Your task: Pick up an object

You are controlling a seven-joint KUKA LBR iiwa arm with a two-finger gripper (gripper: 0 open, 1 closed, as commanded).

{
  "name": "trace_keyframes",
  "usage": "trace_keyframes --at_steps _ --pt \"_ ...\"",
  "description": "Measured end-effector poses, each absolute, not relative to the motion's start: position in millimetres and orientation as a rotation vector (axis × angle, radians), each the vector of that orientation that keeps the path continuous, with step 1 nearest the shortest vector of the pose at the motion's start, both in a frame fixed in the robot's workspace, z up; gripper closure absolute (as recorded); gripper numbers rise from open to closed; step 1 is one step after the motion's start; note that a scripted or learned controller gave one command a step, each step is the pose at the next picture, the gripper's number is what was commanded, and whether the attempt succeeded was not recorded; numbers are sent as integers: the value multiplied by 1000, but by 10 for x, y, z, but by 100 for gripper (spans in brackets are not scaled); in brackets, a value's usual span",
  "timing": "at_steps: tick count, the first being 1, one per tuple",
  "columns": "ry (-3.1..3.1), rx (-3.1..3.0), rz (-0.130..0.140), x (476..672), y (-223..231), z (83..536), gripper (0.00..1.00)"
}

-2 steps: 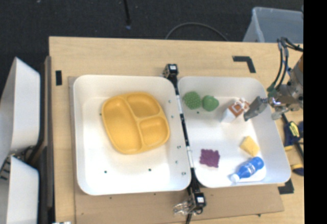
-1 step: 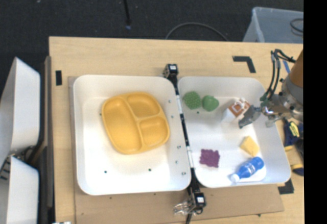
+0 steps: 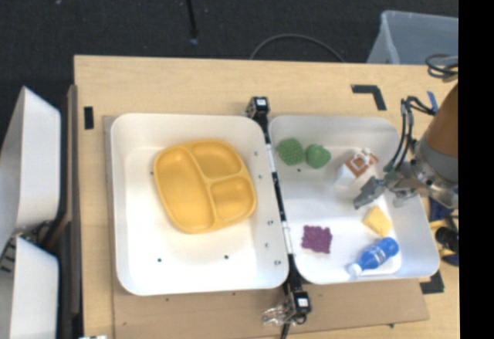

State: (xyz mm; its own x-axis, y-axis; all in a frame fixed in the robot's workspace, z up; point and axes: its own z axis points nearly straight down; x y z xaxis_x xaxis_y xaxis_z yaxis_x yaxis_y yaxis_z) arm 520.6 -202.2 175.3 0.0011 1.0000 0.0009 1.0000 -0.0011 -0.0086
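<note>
We are judging this as the approach step: our gripper [image 3: 369, 194] is hovering low in the right bin [image 3: 340, 133], just above the yellow wedge [image 3: 377, 220] and just beside the small red-and-white box [image 3: 360, 164]. Nothing is showing between its fingers; whether they are spread or closed we cannot tell. Next we are needing to centre over 1 target and descend. The wrist is hiding the bin's wall beyond the wedge, and the arm is running off the frame.

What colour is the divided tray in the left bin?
Yellow-orange all over, with three compartments; the divided tray shows plainly in the camera view.
</note>
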Motion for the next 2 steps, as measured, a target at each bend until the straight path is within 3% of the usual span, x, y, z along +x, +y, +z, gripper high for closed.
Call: trace_keyframes --at_steps 1,2 --pt "-2216 -2218 7 5140 -2051 1277 0" --pt "-2214 -2222 4 5159 -2063 1381 100"
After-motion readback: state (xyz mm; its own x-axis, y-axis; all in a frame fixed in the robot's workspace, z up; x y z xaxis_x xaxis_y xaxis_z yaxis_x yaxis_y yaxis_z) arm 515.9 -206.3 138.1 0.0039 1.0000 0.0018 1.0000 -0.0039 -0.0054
